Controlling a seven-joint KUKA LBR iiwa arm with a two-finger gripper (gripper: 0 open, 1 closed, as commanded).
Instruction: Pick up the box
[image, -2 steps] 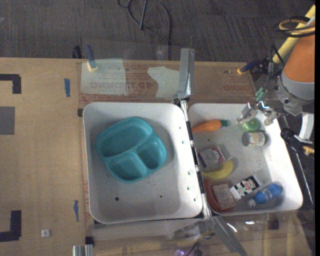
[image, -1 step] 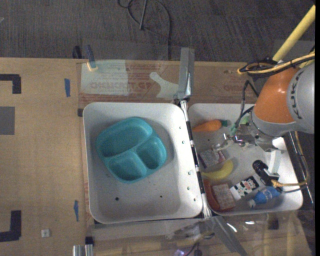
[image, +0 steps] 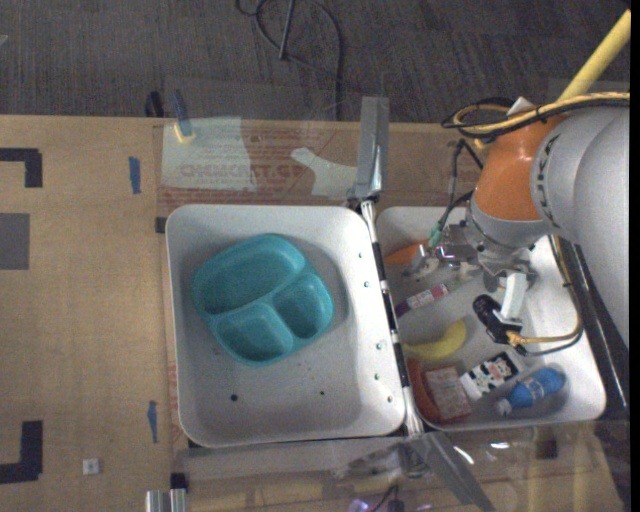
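End effector (image: 478, 268), grip state unclear, hangs apart from flat rectangular reddish-brown box (image: 447, 392).

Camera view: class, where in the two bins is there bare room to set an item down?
Left bin: bare floor between the teal plate and the near wall, and along the right wall. Right bin: crowded with banana, red box, patterned box, blue bottle, and the arm above.
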